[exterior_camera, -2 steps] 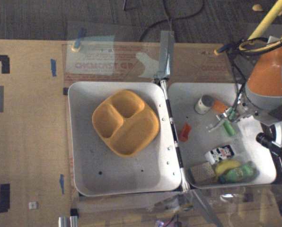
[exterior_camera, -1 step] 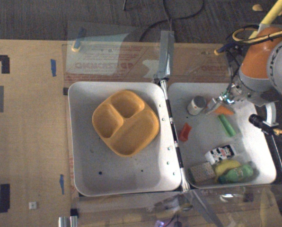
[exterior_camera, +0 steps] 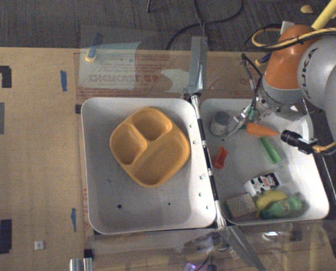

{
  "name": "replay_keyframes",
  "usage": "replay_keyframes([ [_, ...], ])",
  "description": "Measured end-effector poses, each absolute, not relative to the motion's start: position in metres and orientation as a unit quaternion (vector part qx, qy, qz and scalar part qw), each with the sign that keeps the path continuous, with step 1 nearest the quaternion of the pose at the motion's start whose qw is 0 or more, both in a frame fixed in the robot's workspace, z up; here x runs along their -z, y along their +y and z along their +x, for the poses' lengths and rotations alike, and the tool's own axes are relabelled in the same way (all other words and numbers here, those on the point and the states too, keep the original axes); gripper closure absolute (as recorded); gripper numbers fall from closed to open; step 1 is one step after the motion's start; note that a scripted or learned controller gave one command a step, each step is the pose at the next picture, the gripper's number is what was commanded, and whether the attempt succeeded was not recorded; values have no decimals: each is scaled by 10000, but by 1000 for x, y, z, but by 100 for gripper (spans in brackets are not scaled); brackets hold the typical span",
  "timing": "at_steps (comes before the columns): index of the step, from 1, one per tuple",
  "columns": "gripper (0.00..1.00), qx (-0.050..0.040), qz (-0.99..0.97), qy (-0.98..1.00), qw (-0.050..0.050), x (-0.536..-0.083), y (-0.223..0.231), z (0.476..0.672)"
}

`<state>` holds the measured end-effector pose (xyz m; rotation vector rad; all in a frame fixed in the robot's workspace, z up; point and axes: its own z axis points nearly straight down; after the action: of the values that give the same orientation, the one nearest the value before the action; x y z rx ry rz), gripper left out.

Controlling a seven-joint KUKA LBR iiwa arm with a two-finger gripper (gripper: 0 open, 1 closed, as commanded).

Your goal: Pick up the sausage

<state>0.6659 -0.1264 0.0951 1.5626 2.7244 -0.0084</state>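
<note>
The sausage [exterior_camera: 220, 157] is a short red piece lying on the floor of the right bin [exterior_camera: 309, 168], near its left wall. My gripper [exterior_camera: 237, 124] hangs over the bin's upper part, above and to the right of the sausage and well apart from it. Its fingers look open with nothing between them. They sit between a grey can [exterior_camera: 219, 123] on the left and an orange carrot [exterior_camera: 262, 130] on the right, whose tip is close to the fingers.
A green pickle [exterior_camera: 270, 150] lies below the carrot. At the bin's front are a black-and-white box [exterior_camera: 262, 183], a banana [exterior_camera: 271, 198], a green item [exterior_camera: 283, 207] and a cracker [exterior_camera: 241, 206]. A yellow divided plate [exterior_camera: 150, 145] sits in the left bin [exterior_camera: 100, 196].
</note>
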Motion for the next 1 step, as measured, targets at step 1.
replay_keyframes([
  [1, 0, -11, 4906, 8714, 37, -204, -104, 668],
])
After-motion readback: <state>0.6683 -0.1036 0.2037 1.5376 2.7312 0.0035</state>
